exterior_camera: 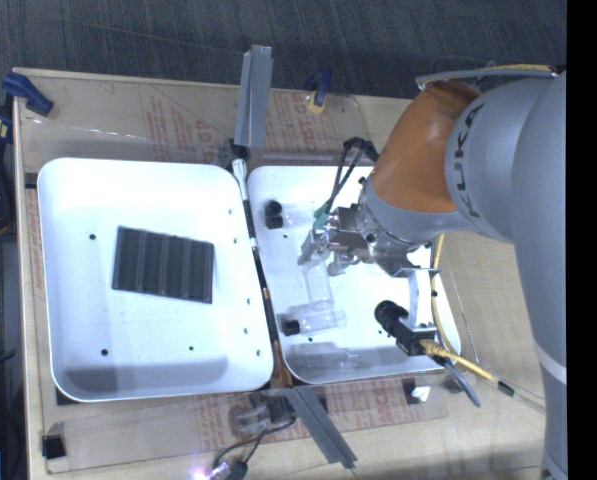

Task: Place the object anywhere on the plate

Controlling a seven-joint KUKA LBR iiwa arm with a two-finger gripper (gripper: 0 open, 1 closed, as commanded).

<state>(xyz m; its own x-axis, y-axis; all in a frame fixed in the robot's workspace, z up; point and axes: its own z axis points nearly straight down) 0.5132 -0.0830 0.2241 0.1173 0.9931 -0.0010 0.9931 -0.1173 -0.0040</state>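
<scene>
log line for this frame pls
arm: over right bin | gripper: above clear object | dark ribbed plate: left bin, bare

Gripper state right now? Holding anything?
Gripper: cannot be told. It hangs over the right bin, above a clear object; nothing is visibly held.

From my feed I see a pale wooden table (128,118) with faint red print, sitting on dark grey carpet (128,18). Blue clamps (26,92) grip its far edge. A grey metal bar (252,93) stands at the back, another (323,433) lies at the front. Light is bright and even.
</scene>
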